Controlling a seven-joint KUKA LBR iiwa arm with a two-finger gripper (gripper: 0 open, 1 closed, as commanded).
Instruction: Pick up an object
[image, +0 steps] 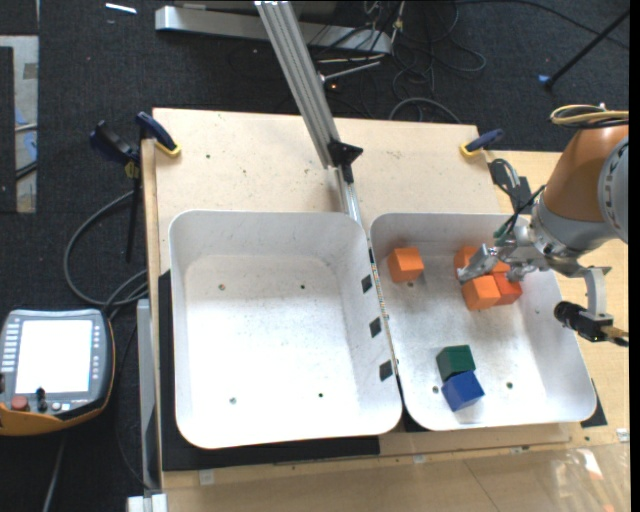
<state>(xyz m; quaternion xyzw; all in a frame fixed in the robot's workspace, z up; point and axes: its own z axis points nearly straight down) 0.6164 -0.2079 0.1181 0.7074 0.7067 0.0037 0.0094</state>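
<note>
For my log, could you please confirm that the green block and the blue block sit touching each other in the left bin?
Not quite: the bin is wrong. The green block and the blue block do sit touching each other, but in the right bin, near its front edge, as the camera view shows.

Even bright overhead light, soft shadows, slightly grainy.

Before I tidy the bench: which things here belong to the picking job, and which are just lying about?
Job:
- gripper
- orange blocks under it
- lone orange block
- green block
- blue block
- right bin

Lying about:
- left bin
- handheld controller
- clamps
</note>
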